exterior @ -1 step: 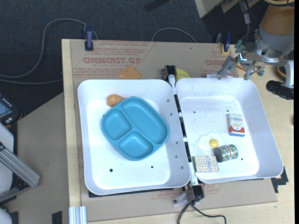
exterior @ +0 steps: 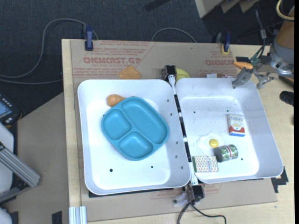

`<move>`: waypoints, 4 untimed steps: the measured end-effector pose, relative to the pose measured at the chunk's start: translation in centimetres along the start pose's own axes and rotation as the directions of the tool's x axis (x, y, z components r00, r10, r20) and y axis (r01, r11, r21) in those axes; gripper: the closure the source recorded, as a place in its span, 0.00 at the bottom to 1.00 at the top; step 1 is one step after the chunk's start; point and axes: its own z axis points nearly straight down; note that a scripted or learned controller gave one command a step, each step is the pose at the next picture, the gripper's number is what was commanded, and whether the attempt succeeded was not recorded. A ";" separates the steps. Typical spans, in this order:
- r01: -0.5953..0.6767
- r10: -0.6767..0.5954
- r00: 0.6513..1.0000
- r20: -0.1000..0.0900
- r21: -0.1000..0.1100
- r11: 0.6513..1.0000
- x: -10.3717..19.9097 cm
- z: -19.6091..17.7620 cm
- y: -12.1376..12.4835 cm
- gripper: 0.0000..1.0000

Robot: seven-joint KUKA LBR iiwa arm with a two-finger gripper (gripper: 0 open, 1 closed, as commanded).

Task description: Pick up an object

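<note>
Bench: carries 2 white bins side by side.
Left bin: holds the blue tray, 3 compartments, tilted on the floor; an orange piece touches its upper edge.
Right bin: holds 4 small things, all low in the bin and well apart from the arm.
Box: red and white, alone near the right wall.
Packet: patterned, flat, at the bin's lower left.
Can: green, on its side, just beside the packet.
Egg: flat toy fried egg, touching or nearly touching the can.
Gripper: over the right bin's top right corner; fingers look parted, nothing between them.
Risk: the can may roll away under closing fingers; egg, can and packet crowd together, so a grab there could catch 2 or none. The flat egg and packet give little to pinch.
</note>
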 end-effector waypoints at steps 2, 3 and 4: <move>0.003 -0.003 1.000 -0.003 0.006 1.000 0.9 8.5 -8.4 0.00; 0.003 -0.003 1.000 0.000 -0.002 1.000 0.9 7.0 -8.3 1.00; 0.003 -0.003 1.000 0.000 -0.001 1.000 0.9 7.0 -8.3 0.00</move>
